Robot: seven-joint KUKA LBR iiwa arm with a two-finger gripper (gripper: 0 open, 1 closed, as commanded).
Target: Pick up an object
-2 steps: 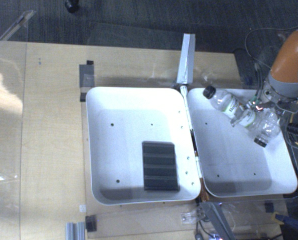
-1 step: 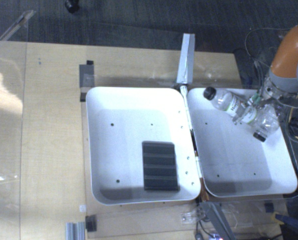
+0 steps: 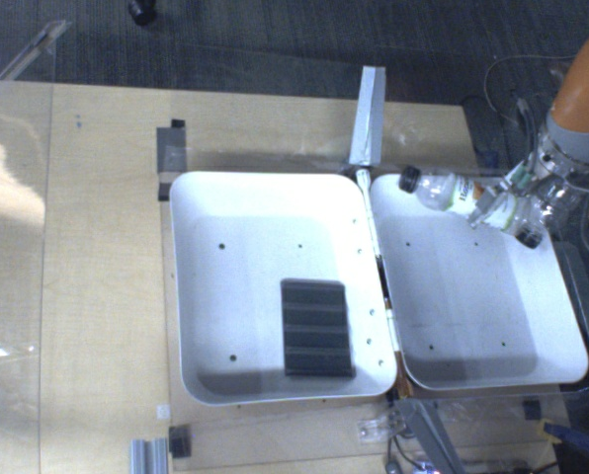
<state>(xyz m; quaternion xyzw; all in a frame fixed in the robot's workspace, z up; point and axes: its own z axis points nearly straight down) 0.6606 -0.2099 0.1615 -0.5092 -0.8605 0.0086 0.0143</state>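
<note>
You are looking down at a slant on a pale wooden desk [image 3: 87, 294] that carries two shallow white bins side by side. A clear sheet lies over the desk's left part, catching bright glare, so the surface there is hard to read.

The left bin [image 3: 225, 225] is a smooth, rounded-corner tray with a few small dark dots on its floor. In its lower middle lies a flat black ribbed block [image 3: 316, 328], rectangular, with grooves running across it; it rests well clear of the walls.

The right bin [image 3: 472, 304] has the same shape, and its far right corner is covered by the arm. A grey upright post [image 3: 368, 117] stands at the far end of the seam between the bins.

The arm [image 3: 583, 97] comes in from the right, and the picture's edge cuts it off, so you see just its orange band and grey wrist. The wrist tilts down and leftward over the right bin's upper right corner.

The gripper [image 3: 510, 208] sits at the near end of a clear plastic bottle [image 3: 443, 190] with a dark cap, lying on its side across the bin's top rim, cap pointing left. The jaws blur into the bottle's clear body, so you cannot tell whether they are apart or clamped on it.
</note>
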